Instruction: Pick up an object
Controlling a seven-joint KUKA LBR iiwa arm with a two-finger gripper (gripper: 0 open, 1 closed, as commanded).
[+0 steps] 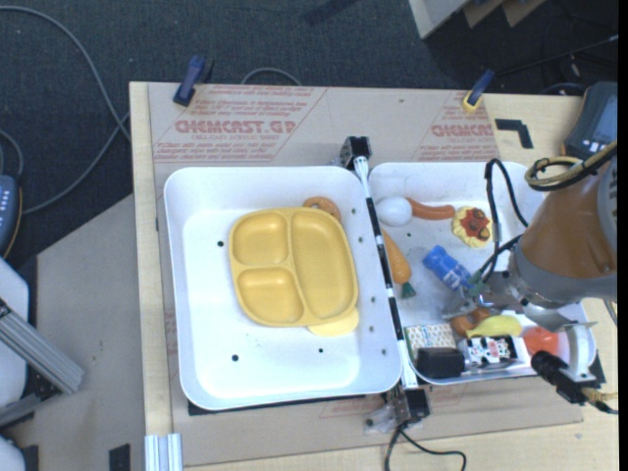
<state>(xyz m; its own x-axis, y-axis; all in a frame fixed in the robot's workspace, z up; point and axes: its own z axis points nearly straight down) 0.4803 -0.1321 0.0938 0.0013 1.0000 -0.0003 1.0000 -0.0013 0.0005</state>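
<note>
My orange band [574, 229] glows over grey. The two bins [196, 292] are white; the left holds a yellow tray [292, 265]. In the right one: a white ball [394, 210], an orange carrot [396, 257], a blue bottle [445, 266], a yellow banana [497, 326].

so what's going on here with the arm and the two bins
A grey robot arm with an orange band reaches in from the right over the right bin, low among a clutter of small toys. Near it lie a blue bottle, a banana, a carrot, a white egg and a sausage. The left bin holds a yellow divided tray. The arm hides its gripper, so whether it has grabbed anything cannot be told.
</note>
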